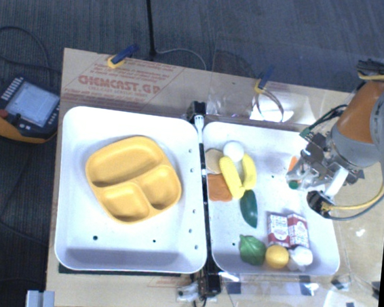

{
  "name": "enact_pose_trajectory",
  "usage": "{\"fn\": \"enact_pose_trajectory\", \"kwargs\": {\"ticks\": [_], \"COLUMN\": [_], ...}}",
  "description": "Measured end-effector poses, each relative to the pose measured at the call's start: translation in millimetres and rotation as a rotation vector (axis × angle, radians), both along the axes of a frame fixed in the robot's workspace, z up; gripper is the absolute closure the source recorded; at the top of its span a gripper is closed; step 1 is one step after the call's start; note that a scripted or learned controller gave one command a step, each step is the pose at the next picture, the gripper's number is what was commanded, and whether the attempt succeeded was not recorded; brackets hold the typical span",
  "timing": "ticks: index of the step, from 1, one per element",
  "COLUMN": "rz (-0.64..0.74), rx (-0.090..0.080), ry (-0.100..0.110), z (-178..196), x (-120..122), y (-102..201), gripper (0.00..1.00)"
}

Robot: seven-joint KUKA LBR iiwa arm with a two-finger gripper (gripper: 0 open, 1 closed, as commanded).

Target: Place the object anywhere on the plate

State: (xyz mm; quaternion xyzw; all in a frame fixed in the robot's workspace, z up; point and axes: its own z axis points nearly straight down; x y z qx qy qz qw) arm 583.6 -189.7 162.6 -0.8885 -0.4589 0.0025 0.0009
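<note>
The yellow sectioned plate lies in the left white bin. My gripper hangs over the right edge of the right bin, beside a small orange and teal piece; I cannot make out whether it grips that piece. Toy foods lie in the right bin: a white egg, two yellow bananas, an orange slab, a dark green vegetable, a green pepper, a yellow lemon, a white ball and a red-and-white packet.
A black divider runs between the two bins. A handheld controller rests on the floor at far left. Cables loop from the arm near the right bin's rim. Cardboard lies behind the left bin.
</note>
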Motion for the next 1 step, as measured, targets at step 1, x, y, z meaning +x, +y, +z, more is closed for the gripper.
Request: {"fn": "enact_pose_trajectory", "kwargs": {"ticks": [1], "rz": [0.084], "rx": [0.002], "ry": [0.0], "z": [23.6], "x": [-26.4], "y": [77.7], "gripper": [1.0]}}
